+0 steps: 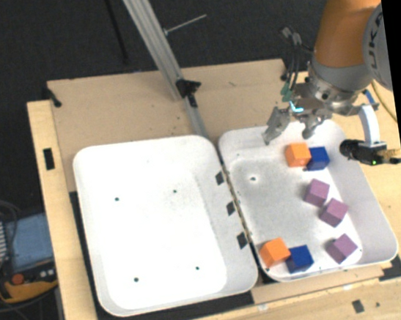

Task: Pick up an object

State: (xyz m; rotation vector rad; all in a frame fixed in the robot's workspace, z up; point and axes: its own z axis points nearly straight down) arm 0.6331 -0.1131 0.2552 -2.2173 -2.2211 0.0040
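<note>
Arm: grey with an orange band, reaching in from the right over the far end of the right bin [362, 258].
End effector [289, 127]: hangs above the far edge of the right bin, its two fingers spread apart with nothing between them; one fingertip [270, 135] points toward the bin's far left corner, the other sits just above the nearest blocks.
Orange block near the end effector [297, 154]: lies in the far part of the right bin, touching a blue block [318, 158] on its right.
Purple blocks: one [316, 192] mid-bin, a second [334, 212] just beside it toward the near side, a third [341, 248] near the front right corner.
Front pair: an orange block [275, 251] touching a blue block [299, 258] at the near left of the right bin.
Left bin [89, 208]: white, shallow, side by side with the right bin.
Tabletop [105, 110]: pale wood, carrying both bins.
Metal post [157, 43]: slants across the far tabletop toward the gap between the bins.
</note>
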